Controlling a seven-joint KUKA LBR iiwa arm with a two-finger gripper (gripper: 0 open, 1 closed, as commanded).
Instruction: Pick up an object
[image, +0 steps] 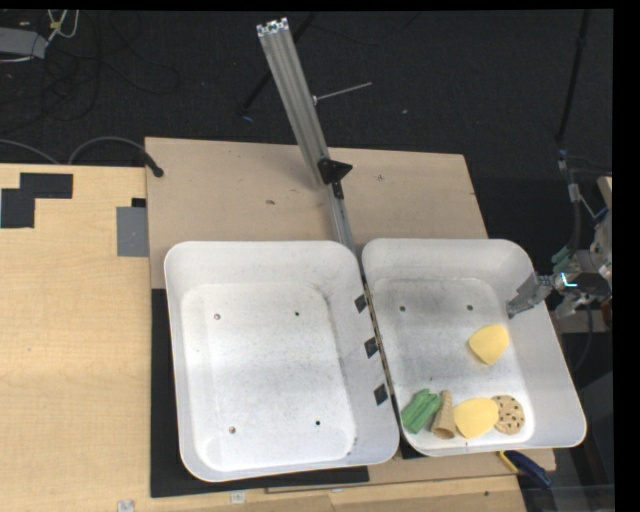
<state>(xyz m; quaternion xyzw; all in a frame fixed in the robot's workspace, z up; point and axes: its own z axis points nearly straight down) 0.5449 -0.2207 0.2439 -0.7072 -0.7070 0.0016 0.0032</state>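
Starting nearest the camera: the right bin's (455, 262) front edge is carrying a row of small items. Green piece (421, 409) is lying at the left, a tan cone-shaped piece (444, 415) is leaning against it, then a yellow lump (476, 417), then a chocolate-chip cookie (508, 414) touching the lump's right side. All four are sitting tight in the front corner area, close to the bin wall.

Further back, a second yellow piece (489, 343) is sitting alone on the bin floor, well apart from the front row, toward the right wall.

My pincer (527, 294) is hanging at the right bin's right rim, just above and right of that lone yellow piece, not touching it. Nothing is showing between my fingers (they're too small and dark here, so I cannot tell how far apart they are standing). The wrist hardware is trailing off to the right.

Left bin (262, 258) is lying alongside, sharing the middle divider with black clips on it.

Beyond both bins: a tan board (250, 190), and an aluminium strut (300, 105) rising at a slant from the board's back toward the dark floor.
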